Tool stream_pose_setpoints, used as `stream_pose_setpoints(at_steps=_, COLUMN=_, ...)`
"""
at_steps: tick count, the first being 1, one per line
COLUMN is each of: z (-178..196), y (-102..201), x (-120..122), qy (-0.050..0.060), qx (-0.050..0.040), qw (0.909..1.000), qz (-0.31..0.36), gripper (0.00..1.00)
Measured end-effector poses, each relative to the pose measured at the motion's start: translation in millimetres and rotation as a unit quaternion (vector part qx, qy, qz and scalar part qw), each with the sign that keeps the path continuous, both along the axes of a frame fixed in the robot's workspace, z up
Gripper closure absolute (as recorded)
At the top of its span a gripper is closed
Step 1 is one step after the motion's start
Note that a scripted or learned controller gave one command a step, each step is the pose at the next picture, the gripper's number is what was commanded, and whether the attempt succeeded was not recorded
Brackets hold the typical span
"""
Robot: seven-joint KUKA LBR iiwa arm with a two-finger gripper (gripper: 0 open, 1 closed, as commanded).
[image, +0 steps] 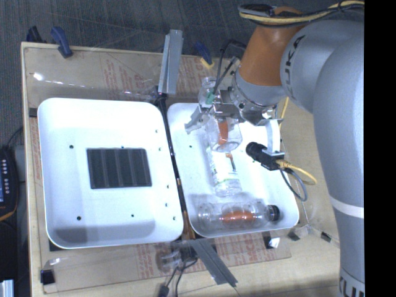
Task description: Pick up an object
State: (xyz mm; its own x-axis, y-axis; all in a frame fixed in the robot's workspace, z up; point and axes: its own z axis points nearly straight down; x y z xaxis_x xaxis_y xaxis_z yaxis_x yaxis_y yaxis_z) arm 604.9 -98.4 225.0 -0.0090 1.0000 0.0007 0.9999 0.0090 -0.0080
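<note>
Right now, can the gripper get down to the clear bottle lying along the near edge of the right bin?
Probably yes. The clear bottle lies on its side in the right bin with nothing on top of it. The gripper hangs over the bin's far end, another clear bottle between them.

left bin (55,166) with dark grille (119,167), blue clamps (60,39)

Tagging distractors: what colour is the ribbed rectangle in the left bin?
Dark grey, nearly black, with lengthwise ribs: the ribbed rectangle lies in the left bin, clearest in the camera view.
</note>
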Motion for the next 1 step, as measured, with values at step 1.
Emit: stream_pose_setpoints(at_steps=1, z=-60.6, y=-56.6, x=35.5, qy=-0.001, qx=0.0000, qw=0.9997, qz=0.025, gripper=0.00)
